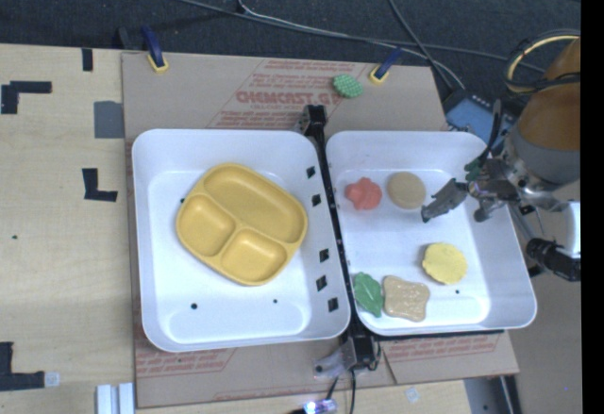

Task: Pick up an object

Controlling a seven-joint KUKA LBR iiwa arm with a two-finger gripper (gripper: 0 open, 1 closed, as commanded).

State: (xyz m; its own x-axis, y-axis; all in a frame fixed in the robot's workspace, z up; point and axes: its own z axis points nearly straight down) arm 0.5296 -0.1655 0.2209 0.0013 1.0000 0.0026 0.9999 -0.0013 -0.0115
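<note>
The right bin (pixel 500 308) holds a red lumpy piece (pixel 361 193), a round tan piece (pixel 407 189), a yellow round piece (pixel 444 262), a green leafy piece (pixel 367 292) and a tan toast-shaped piece (pixel 406 299). My gripper (pixel 462 207) hangs over the bin's right half, just right of the tan round piece and above the yellow one. Its fingers are spread open, and nothing sits between them.
A yellow divided plate (pixel 243 223) lies in the left bin (pixel 151 308). A small green piece (pixel 347 87) rests on the cardboard behind the bins. Cables run across the dark floor at the back. Blue clamps hold the cardboard's far edge.
</note>
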